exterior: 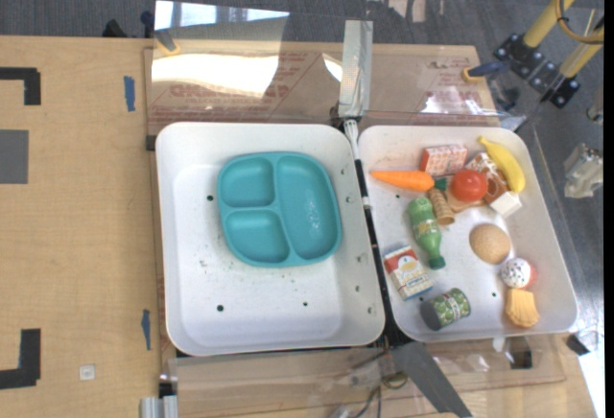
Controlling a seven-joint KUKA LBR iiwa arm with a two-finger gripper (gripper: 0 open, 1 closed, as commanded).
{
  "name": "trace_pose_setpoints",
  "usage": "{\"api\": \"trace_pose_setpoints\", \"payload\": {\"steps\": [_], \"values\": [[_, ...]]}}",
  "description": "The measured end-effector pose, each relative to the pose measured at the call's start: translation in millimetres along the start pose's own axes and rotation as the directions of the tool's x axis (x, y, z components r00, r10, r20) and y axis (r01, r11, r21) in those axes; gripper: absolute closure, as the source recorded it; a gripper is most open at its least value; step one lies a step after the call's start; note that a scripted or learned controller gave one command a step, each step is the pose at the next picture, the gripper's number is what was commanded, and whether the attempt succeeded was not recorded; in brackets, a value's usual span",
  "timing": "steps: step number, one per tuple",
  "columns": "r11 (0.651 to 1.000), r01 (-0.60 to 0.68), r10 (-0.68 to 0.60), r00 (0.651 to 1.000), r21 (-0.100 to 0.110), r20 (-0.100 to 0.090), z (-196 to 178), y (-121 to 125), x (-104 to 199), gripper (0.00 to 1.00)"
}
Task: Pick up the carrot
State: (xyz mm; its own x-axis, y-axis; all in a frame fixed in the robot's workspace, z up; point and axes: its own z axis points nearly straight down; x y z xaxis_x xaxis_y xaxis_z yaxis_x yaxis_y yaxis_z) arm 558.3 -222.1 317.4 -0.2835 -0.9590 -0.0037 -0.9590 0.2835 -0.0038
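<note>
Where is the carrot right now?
The carrot lies in the right bin, near its upper left corner, just above the green bottle and left of the tomato.

Colours we see in the two white bins

We see a teal divided plate (279, 208) in the left bin (182, 243); in the right bin (552, 243) an orange carrot (403, 180), a yellow banana (506, 163), a red tomato (469, 186), a green bottle (425, 230), a dark green can (446, 308) and a tan egg (490, 243)
</note>
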Motion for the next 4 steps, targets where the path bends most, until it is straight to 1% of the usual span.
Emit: {"api": "trace_pose_setpoints", "payload": {"steps": [1,2,3,4], "values": [[1.000,-0.004,0.004,1.000,0.010,0.004,-12.4,-1.9,-1.3,1.00],[0.991,0.131,-0.131,0.991,0.004,0.000,-13.5,-24.5,-6.2,1.00],[0.958,0.287,-0.287,0.958,0.004,0.000,-13.3,-43.3,-11.8,1.00],[0.927,0.375,-0.375,0.927,0.002,0.001,1.9,-55.5,-25.7,1.00]]}}
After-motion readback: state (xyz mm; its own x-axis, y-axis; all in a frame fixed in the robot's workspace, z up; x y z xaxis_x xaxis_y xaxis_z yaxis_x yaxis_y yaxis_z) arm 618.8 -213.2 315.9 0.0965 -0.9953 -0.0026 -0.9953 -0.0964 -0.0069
